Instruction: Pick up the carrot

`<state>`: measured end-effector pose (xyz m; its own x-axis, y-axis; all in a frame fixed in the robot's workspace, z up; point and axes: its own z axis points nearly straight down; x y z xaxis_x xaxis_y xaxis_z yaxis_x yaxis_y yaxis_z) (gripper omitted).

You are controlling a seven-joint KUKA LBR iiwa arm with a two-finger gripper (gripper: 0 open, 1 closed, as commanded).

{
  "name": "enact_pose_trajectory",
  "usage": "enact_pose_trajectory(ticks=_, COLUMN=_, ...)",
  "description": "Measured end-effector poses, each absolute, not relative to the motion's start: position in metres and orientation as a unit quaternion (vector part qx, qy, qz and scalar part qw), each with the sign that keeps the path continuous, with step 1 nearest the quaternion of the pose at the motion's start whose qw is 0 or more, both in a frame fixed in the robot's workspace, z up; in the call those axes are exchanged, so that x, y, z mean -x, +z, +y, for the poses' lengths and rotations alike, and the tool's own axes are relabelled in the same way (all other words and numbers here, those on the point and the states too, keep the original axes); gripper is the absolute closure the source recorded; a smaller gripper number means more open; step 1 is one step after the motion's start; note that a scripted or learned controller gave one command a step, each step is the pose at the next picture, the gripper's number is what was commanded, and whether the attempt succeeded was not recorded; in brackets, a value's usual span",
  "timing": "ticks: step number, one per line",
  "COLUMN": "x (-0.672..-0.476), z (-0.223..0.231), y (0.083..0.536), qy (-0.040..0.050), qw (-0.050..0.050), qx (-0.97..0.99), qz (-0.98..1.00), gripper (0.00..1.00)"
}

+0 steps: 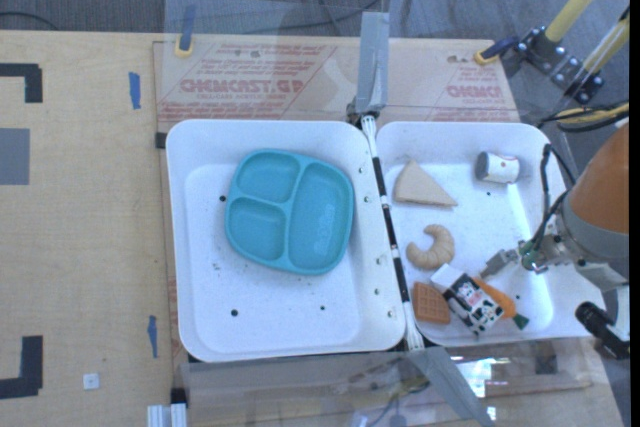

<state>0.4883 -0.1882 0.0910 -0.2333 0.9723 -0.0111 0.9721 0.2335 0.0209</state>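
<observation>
Camera view gives me both bins from above, and I start at the near edge. In the right bin [520, 140], close to its front wall, I see the gripper [474, 303], a black and white block at the end of a thin link from the arm [600, 205], which comes in from the right with its orange band at the frame edge. Whether the gripper is gripping or spread I cannot tell from here. The carrot [503, 299] lies right under and beside it, orange, poking out toward the right; it looks to be touching the gripper, but I cannot see it held. Just left of the gripper a waffle [432, 303] lies flat by the bin's front left corner.

Further back, a croissant [432, 246] sits near the divider between the bins. Beyond that a tan wedge [423, 186] lies flat, and at the far right of the same bin a small can [497, 167] lies on its side, well apart from the wedge.

In the left bin [190, 215] I see a teal plate [290, 211] with three compartments, resting about the middle.

Behind both bins lies a cardboard sheet [250, 80] with red print.
</observation>
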Motion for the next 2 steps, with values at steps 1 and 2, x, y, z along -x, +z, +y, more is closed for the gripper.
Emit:
enact_pose_trajectory(ticks=1, x=-0.487, z=-0.143, y=0.092, qy=0.0018, qw=0.014, qx=-0.516, qz=0.857, gripper=0.00)
enact_pose_trajectory(ticks=2, x=-0.489, z=-0.122, y=0.093, qy=0.0007, qw=0.017, qx=-0.353, qz=0.935, gripper=0.00)
